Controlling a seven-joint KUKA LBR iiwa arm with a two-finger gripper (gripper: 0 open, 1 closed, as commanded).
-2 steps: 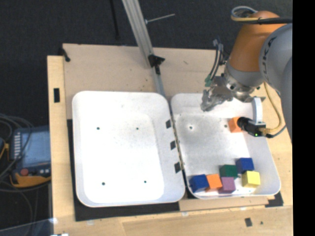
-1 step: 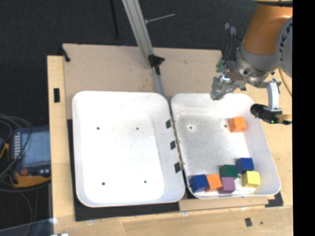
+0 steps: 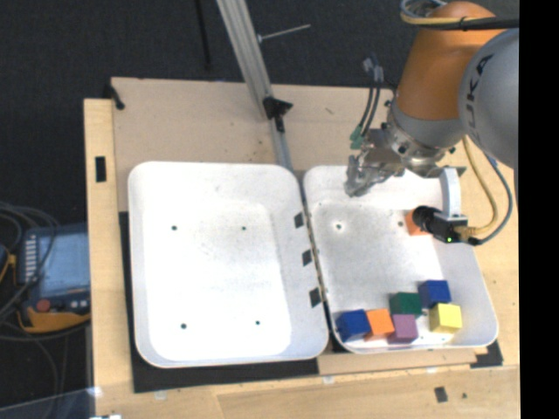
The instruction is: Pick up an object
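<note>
Over right bin, far edge: gripper (image 3: 360, 182), hanging low near the back rim, nothing seen between it and the bin floor
table (image 3: 210, 116): tan board under both bins, dark floor around it
arm (image 3: 437, 68): grey with orange band, enters from the right, wrist bent down toward the right bin's far-left corner
left bin (image 3: 157, 190): white, shallow, sits touching the right bin along the middle seam
right bin (image 3: 367, 251): white, shallow, holds all the blocks, most bunched at the near edge
metal rail (image 3: 249, 55): slanted grey bar coming down from the top to the gap between the bins
pendant (image 3: 52, 273): grey-screen unit with cables, left of the table, off the board
fingers: too blurred and dark to tell whether apart or together; cannot tell
blue block (image 3: 353, 323): near-left of the cluster, just beside the orange block
orange block (image 3: 381, 322): between blue block and purple block
purple block (image 3: 404, 327): near rim, below the green block
green block (image 3: 405, 304): behind the purple one, touching or nearly so
dark blue block (image 3: 434, 291): right of green, behind the yellow block
yellow block (image 3: 445, 317): rightmost of the cluster
orange piece (image 3: 414, 223): by the right wall, apart from the cluster, partly hidden by arm hardware
</note>
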